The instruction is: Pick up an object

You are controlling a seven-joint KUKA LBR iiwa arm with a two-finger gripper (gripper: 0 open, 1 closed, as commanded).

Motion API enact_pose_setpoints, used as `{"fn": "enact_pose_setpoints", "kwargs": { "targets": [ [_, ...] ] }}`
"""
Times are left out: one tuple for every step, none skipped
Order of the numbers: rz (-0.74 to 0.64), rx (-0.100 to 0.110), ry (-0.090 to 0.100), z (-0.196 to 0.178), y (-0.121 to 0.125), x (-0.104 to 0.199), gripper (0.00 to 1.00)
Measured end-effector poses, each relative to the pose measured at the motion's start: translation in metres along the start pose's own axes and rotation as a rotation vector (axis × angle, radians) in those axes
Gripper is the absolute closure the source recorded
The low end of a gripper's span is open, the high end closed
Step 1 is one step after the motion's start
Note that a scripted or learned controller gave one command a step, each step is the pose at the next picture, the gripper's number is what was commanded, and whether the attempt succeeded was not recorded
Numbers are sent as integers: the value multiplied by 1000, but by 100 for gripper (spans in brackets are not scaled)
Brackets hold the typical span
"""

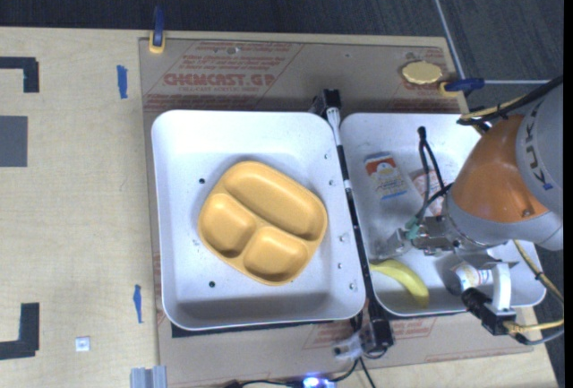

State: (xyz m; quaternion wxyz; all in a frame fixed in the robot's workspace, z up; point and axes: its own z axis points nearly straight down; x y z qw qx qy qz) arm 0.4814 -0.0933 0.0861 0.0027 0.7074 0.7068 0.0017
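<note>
A yellow banana (404, 279) lies near the front edge of the right bin (358, 144). A small white packet with an orange and blue label (387, 177) lies further back in the same bin. My gripper (408, 239) is low in the right bin, just above and behind the banana and in front of the packet. The grey and orange wrist (497, 185) covers the bin's right half. Nothing is visibly held.
The left bin (179, 198) holds a yellow three-compartment plate (261, 220). Black cables (428, 171) run from the wrist over the right bin. A tan disc (422, 72) lies on the cardboard behind the bins.
</note>
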Motion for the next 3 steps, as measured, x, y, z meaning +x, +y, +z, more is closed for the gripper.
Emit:
{"fn": "enact_pose_setpoints", "kwargs": {
  "targets": [
    [0,0,0,0,0,0,0],
    [0,0,0,0,0,0,0],
    [0,0,0,0,0,0,0]
  ]
}}
